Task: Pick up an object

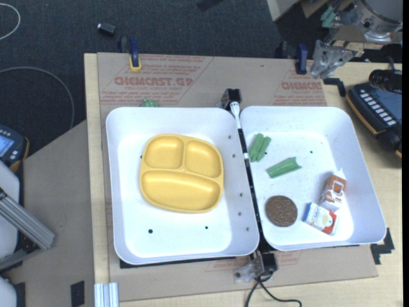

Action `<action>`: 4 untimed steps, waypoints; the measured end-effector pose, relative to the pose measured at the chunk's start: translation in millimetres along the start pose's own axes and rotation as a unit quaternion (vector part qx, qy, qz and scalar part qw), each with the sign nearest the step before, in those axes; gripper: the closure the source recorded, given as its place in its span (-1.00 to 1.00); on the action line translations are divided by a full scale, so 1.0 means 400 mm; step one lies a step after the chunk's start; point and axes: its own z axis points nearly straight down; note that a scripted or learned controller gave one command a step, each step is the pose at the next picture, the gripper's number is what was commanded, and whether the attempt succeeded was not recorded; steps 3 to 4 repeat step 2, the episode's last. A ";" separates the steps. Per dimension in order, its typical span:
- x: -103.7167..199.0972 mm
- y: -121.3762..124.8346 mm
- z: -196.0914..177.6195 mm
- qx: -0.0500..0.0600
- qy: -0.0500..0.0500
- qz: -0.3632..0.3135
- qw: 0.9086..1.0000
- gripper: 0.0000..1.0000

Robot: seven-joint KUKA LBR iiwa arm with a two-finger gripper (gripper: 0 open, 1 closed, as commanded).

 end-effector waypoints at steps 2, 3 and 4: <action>0.215 -0.244 0.145 -0.005 0.000 -0.004 1.000 1.00; 0.215 -0.244 0.145 -0.005 0.000 -0.004 1.000 1.00; 0.215 -0.244 0.145 -0.005 0.000 -0.004 1.000 1.00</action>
